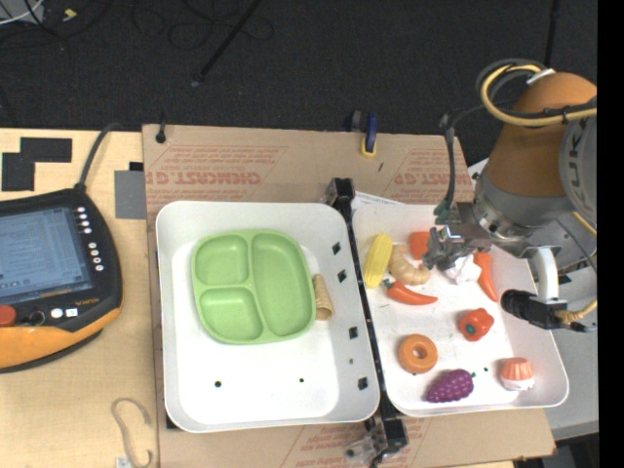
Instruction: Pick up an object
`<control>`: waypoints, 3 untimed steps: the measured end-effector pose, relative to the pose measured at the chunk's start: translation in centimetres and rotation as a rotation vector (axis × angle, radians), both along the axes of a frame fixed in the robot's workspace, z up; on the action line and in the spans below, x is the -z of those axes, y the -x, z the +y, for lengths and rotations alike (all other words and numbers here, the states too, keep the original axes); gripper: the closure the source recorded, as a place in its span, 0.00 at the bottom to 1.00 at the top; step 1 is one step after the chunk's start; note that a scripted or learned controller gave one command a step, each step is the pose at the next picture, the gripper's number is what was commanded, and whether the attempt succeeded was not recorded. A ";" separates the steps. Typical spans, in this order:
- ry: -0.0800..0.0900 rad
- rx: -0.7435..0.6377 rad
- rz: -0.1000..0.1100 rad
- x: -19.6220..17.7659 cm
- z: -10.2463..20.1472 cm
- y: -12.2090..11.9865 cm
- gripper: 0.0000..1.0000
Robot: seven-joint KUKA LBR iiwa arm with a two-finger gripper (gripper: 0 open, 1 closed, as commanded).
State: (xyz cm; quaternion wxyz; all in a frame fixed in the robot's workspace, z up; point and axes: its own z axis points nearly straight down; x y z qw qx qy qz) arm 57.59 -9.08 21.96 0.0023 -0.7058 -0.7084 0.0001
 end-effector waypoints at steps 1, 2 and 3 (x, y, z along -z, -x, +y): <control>0.001 0.000 0.000 -0.9 4.7 0.5 1.00; 0.000 -0.001 0.002 -0.2 10.5 1.1 1.00; 0.001 -0.001 0.000 -1.4 15.9 2.4 1.00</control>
